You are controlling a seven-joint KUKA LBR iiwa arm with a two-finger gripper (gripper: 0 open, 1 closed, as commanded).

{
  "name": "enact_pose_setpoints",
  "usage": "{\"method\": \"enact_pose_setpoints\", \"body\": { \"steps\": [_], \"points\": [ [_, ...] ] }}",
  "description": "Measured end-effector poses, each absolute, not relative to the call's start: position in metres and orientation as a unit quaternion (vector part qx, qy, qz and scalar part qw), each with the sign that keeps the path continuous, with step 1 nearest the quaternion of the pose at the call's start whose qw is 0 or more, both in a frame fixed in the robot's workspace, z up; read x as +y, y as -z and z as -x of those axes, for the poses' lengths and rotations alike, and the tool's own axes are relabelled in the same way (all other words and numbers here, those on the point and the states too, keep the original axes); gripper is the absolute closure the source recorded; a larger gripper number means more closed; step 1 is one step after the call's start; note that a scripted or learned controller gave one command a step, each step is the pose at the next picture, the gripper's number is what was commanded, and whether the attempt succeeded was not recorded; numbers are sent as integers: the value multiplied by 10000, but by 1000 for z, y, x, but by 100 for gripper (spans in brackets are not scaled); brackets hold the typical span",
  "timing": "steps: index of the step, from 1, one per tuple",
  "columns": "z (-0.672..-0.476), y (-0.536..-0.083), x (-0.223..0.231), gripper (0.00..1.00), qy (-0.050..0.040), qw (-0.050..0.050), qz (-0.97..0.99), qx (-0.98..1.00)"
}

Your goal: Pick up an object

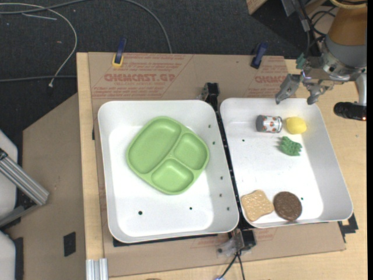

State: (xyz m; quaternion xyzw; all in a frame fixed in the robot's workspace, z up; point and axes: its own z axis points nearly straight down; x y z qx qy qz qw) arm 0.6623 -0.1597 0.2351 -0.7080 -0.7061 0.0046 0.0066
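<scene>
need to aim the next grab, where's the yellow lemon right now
The yellow lemon lies in the right bin, near its far edge, beside the small can and just above the green broccoli piece.

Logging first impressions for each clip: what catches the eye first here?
The green divided plate lying alone in the left bin stands out most. The right bin holds small items: a can beside a yellow lemon near the far end. The gripper hovers above that end, fingers spread.

Red "CHEMCAST GP" print on the cardboard sheet (175,69) under the bins.
</scene>
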Motion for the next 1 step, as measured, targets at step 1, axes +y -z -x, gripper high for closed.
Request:
{"method": "enact_pose_setpoints", "body": {
  "steps": [1],
  "points": [
    [-665, -245, -159, 0, -2, 4, 7071, -7072]
  ]
}}
